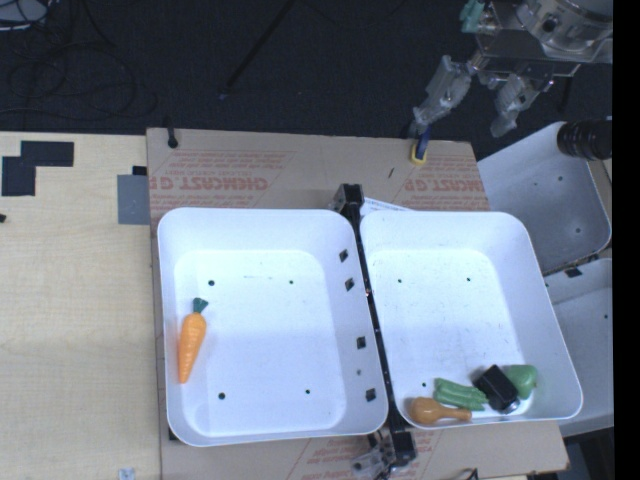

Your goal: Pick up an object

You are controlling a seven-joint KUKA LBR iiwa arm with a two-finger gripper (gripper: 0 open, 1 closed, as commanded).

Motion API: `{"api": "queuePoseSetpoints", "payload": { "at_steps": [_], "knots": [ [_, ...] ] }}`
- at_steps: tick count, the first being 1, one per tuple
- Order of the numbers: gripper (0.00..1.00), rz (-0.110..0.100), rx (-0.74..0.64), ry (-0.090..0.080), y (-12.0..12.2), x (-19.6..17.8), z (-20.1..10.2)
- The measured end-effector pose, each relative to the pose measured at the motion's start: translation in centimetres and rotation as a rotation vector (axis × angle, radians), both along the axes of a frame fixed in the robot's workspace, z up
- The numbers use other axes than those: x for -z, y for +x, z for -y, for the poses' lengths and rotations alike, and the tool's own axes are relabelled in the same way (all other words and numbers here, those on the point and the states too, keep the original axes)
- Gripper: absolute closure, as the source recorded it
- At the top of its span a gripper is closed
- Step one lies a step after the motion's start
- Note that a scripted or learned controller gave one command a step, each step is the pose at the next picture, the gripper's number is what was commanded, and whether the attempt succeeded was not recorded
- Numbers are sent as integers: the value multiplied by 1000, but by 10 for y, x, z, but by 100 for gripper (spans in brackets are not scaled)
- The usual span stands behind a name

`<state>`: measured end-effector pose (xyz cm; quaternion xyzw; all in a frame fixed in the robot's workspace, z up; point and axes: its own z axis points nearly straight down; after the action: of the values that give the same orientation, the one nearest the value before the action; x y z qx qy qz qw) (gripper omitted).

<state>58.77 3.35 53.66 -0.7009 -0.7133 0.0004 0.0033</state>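
- The gripper [470, 103] hangs high beyond the right bin [545, 298], fingers spread apart, holding nothing.
- Candidate objects: a carrot [190, 340] alone in the left bin [165, 298]; a black block [497, 387] crowded among green pieces [460, 393].
- Risk: in that corner cluster, fingers could hit neighbours or the wall.

Red print on the brown cardboard sheet [300, 173] under the two bins: upside down from this camera, repeated in bands along the far strip. One band near the far left corner looks like "CHEMCRZT. G E", letters not certain. More red print on the far right part of the sheet and on the near edge below the bins, too small and too cut off to read. No other legible text, numbers or labels.
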Motion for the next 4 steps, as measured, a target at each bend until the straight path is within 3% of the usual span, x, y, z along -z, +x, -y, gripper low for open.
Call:
{"api": "queuePoseSetpoints", "payload": {
  "at_steps": [1,2,3,4],
  "knots": [
    [0,3,27,-8,58,1,133],
    [0,1,13,-3,56,-1,74],
    [0,2,27,-8,55,0,194],
    [0,1,11,-2,55,-1,115]
  ]
}}
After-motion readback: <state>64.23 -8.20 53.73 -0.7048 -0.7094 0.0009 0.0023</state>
